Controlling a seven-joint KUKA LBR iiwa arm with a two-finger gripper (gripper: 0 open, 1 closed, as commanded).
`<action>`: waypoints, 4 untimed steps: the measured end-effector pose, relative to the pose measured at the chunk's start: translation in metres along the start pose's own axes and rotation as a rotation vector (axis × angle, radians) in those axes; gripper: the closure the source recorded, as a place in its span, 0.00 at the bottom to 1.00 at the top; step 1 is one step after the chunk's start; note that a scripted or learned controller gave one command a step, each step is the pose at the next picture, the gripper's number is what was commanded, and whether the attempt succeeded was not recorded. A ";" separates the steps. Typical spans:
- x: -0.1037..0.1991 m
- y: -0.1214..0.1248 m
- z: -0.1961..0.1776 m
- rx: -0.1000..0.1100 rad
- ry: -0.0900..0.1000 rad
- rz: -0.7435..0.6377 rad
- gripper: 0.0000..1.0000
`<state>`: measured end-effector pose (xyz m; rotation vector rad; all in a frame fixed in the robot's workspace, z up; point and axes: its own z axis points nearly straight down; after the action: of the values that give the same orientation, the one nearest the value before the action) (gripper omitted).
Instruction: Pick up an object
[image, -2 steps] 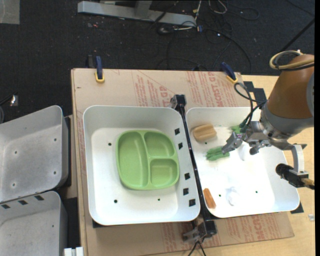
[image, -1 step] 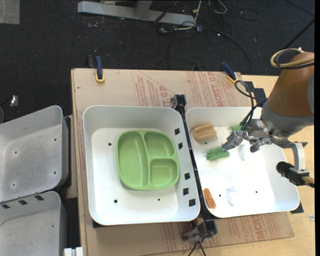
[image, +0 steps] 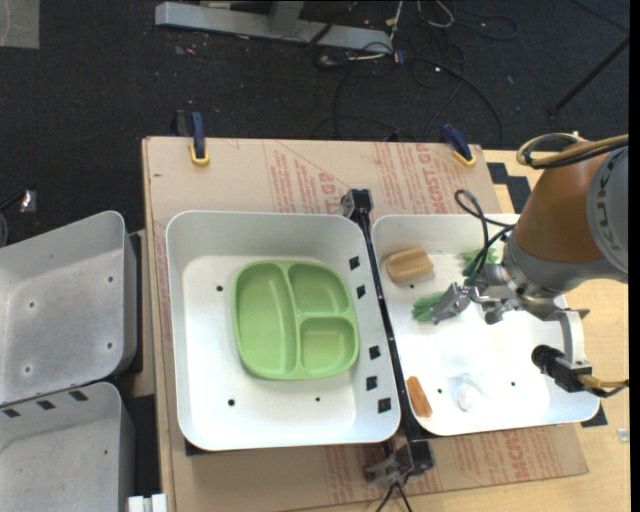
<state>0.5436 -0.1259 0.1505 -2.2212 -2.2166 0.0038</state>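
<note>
The two-finger gripper (image: 462, 302) hangs low in the right white bin (image: 520, 410), beside a green leafy object (image: 432, 306); whether it grips anything I cannot tell. Lifting looks undone.

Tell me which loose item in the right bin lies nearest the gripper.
The green item, right at the gripper. The tan block and orange piece lie farther off.

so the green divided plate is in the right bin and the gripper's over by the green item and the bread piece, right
Not quite: the green divided plate lies in the left bin, as the camera view shows. The rest holds: the gripper is in the right bin, by the green item and the bread piece.
</note>
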 end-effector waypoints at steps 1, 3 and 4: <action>0.001 -0.001 0.054 0.001 0.000 0.000 0.00; -0.010 -0.001 -0.009 -0.008 -0.002 0.000 1.00; -0.017 0.003 -0.069 -0.010 -0.003 -0.004 1.00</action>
<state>0.5471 -0.1427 0.2193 -2.2231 -2.2272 -0.0038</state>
